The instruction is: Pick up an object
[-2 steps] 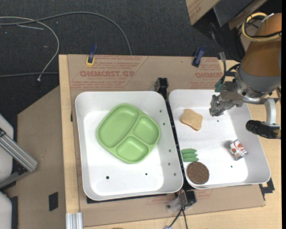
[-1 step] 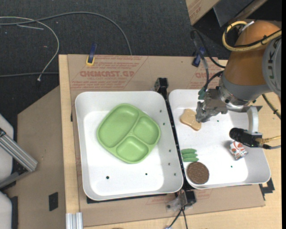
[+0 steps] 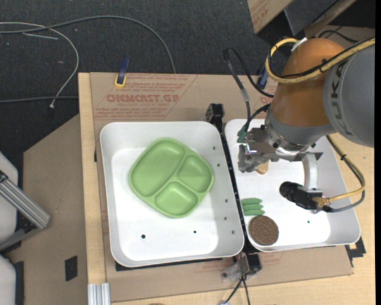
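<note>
Gripper [image 3: 250,159] low in right bin [image 3: 339,229], finger state unreadable; pea pod [image 3: 252,207] just below, lying crosswise.

A dark grey carpeted floor [image 3: 53,59] surrounds the bench, with thin pale cables [image 3: 65,41] trailing loosely across it at upper left. The bench top is a sheet of brown cardboard [image 3: 149,95] printed in red lettering (partly legible). A cardboard box [image 3: 268,12] sits at the top edge; an aluminium rail [image 3: 21,202] angles in from the left.
</note>
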